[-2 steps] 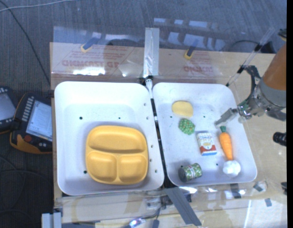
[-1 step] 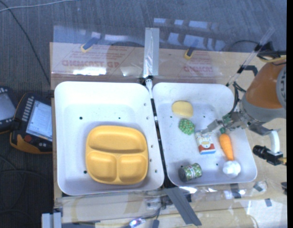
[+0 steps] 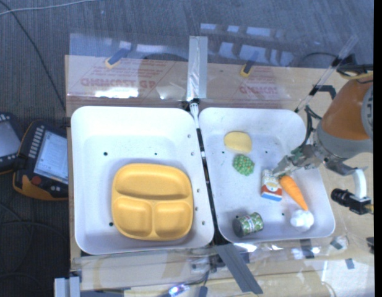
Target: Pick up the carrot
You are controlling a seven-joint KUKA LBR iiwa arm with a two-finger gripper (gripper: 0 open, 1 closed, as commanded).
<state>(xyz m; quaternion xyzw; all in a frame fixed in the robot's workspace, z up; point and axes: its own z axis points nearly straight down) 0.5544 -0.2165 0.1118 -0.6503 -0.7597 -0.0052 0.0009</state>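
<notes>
Left bin [image 3: 85, 166]: shallow, white; holds one yellow divided plate [image 3: 152, 200], three compartments, nothing in them.

Right bin [image 3: 265, 119]: shallow, white; five loose items. Yellow lump [image 3: 238, 142] toward the far side; green knobbly ball [image 3: 243, 164] just below it; small carton [image 3: 272, 187] at mid-bin; dark green can [image 3: 247, 224] on its side near the front wall; white ball [image 3: 300, 219] in the front right corner.

Carrot [image 3: 293, 191]: orange, lying flat on the bin floor, just right of the carton and possibly touching it. Long axis slanted, upper-left end near the end effector, lower-right end by the white ball.

End effector [image 3: 288, 164]: low over the right bin, reaching in from the right, just above-left of the carrot's upper end. Whether it is apart or together cannot be told; nothing is seen gripped.

Judgement: a short shift down-right along the carrot brings the grasp to mid-length, closing across the slant. Room is tight, with the carton on one flank and the bin wall on the other.

Table [image 3: 351, 240]: pale, bears both bins.
</notes>
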